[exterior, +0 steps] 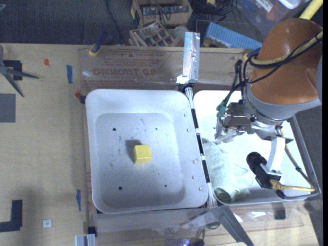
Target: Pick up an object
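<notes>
Count: 2 white bins, 1 arm, 1 gripper, 1 yellow block, 1 pale cloth, 1 greenish roll.

Left bin (102,106): holds the yellow block (142,154), sitting flat on the bin floor, roughly central, a bit toward the near side. Nothing is touching it.

Right bin (205,99): the pale cloth (224,167) lies crumpled along the bin's left half. The greenish roll (229,193) lies at the near edge, just beside the cloth; can't tell what it is.

Block vs gripper: the gripper (221,136) is over the right bin, close to the wall between the bins. The block is well apart from it, across that wall and slightly nearer the camera. The cloth sits just below the gripper in the view; contact can't be judged.

Arm (287,65): comes in from the right, with the orange band over the right bin's far-right corner. The wrist is bent down and the gripper points down into the bin.

Gripper state: can't tell from this angle. Nothing visibly held.
</notes>
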You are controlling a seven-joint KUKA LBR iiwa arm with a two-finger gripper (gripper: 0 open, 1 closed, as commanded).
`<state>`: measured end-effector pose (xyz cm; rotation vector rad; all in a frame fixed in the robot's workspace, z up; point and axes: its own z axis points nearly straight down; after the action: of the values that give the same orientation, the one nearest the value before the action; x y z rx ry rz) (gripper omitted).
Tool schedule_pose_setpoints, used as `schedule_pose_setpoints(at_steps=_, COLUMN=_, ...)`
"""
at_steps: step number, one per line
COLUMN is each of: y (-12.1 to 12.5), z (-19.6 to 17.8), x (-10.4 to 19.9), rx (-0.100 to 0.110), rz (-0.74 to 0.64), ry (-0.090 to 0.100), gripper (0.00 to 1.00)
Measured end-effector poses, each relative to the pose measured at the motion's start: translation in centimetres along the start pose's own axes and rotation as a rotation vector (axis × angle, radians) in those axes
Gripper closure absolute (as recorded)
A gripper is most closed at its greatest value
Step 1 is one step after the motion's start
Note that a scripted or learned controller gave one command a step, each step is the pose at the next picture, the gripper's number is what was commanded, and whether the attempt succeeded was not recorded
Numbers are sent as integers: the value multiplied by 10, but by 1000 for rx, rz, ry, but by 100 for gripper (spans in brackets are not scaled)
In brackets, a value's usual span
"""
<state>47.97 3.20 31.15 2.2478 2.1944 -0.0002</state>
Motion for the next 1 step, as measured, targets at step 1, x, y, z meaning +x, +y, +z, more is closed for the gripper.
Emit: schedule_pose_setpoints(at_steps=1, y=-2, z=12, x=43, rx=1, rz=551, ry=0, gripper=100)
